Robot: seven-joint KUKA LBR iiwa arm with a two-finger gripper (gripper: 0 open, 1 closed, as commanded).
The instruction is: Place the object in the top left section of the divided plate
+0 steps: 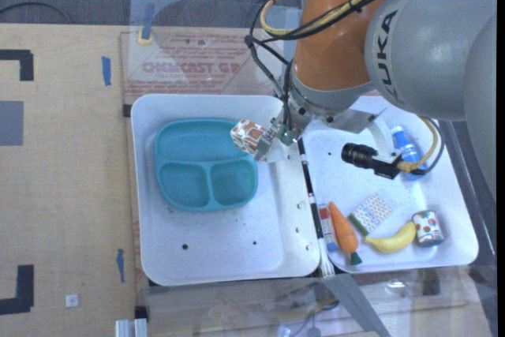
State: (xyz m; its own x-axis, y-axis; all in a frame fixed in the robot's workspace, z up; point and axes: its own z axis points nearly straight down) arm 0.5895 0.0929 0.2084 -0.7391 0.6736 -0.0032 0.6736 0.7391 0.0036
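Over the left bin: I'm watching the gripper (272, 136) hanging at the right edge of the teal divided plate (207, 164).
Claw: it's pinching a small patterned object (248, 136), which is sticking out from its fingers toward the plate.
Object position: it's riding above the plate's upper right rim, tilted, not resting in any section.
Key relation: I'm judging the top left section lies further left of the claw, across the big compartment.
Next move: I'm expecting a leftward carry before any release.
Right bin: carrot (342, 226) and banana (390, 238) are sitting idle.

Teal divided plate (205, 166) — white bins (158, 249)
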